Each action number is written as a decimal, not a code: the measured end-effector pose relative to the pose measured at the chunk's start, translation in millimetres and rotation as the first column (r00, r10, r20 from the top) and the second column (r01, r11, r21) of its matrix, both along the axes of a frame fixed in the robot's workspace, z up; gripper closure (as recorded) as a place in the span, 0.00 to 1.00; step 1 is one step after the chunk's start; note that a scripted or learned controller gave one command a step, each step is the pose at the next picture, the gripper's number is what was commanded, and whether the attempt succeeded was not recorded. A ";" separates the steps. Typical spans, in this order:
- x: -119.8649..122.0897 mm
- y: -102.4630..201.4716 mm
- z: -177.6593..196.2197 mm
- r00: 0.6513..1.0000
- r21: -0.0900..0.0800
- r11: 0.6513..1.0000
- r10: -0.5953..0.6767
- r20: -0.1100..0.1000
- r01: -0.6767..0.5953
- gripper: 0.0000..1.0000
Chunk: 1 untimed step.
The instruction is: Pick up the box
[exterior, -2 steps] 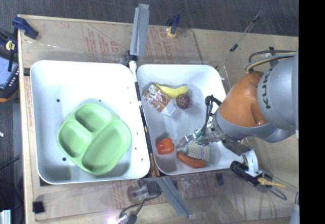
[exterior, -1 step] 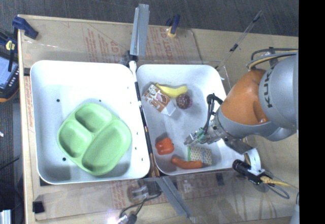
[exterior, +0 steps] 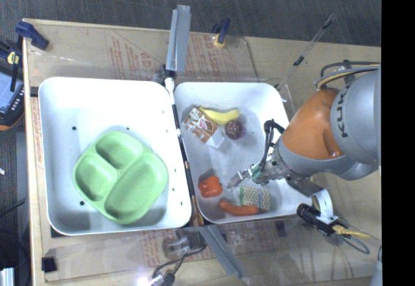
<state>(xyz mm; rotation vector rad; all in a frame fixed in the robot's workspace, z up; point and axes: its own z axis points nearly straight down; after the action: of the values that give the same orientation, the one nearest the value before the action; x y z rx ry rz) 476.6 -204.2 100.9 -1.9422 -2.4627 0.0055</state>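
Note:
The box (exterior: 200, 124), a small brown, white and red carton, lies flat at the upper left of the right bin (exterior: 275, 98), beside a yellow banana (exterior: 221, 114). My gripper (exterior: 242, 178) hangs low in the lower middle of that bin, well below and right of the box and not touching it. It is just above a green-and-white patterned packet (exterior: 255, 198). Nothing can be seen held in it.
A dark plum (exterior: 234, 128) sits right of the box. A red pepper (exterior: 209, 186) and an orange carrot (exterior: 238, 208) lie near the bin's front edge. The left bin (exterior: 55, 103) holds a green divided plate (exterior: 121, 176). The grey and orange arm (exterior: 324, 135) overhangs the bin's right wall.

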 end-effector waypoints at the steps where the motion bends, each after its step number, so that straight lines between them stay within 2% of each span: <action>1: -0.4 -6.8 7.3 0.968 -0.001 0.968 -0.250 0.004 0.250 0.00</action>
<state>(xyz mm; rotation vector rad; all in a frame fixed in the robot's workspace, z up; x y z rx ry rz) 476.1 -210.9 108.2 -2.2401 -2.2002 0.0029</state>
